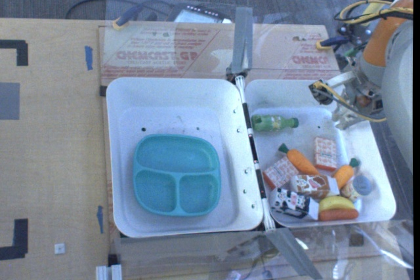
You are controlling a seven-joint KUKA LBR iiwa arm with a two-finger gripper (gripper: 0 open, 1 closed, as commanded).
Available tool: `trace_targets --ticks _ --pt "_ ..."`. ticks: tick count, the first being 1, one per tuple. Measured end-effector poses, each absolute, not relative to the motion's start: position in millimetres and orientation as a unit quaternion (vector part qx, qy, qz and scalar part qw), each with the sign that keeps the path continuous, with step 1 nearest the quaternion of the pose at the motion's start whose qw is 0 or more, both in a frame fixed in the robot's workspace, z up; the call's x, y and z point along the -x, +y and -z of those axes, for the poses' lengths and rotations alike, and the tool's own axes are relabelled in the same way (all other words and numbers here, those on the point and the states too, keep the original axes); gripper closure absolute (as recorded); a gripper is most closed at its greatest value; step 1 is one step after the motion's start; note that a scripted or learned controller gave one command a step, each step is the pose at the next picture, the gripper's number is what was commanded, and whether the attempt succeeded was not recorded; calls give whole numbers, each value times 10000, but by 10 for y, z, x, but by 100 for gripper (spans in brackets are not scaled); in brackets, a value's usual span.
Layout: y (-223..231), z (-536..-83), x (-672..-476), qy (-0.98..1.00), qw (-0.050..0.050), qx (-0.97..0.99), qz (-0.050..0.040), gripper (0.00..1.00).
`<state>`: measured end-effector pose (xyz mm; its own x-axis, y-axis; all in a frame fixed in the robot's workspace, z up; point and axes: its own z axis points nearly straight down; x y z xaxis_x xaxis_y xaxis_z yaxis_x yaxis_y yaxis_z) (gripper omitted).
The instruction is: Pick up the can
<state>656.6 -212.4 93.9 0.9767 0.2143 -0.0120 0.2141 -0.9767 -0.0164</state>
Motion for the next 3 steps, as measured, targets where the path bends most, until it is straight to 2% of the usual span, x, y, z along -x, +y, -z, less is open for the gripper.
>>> trace_targets --ticks 1,2,3 --pt "-2219 -2032 -6591 -1024 2 9947 -1 100" --pt "-2200 -2136 -6603 -1051 -3 9945 0 100" --pt "-1378 -2253 -6573 -1017 15 9948 -3 100"
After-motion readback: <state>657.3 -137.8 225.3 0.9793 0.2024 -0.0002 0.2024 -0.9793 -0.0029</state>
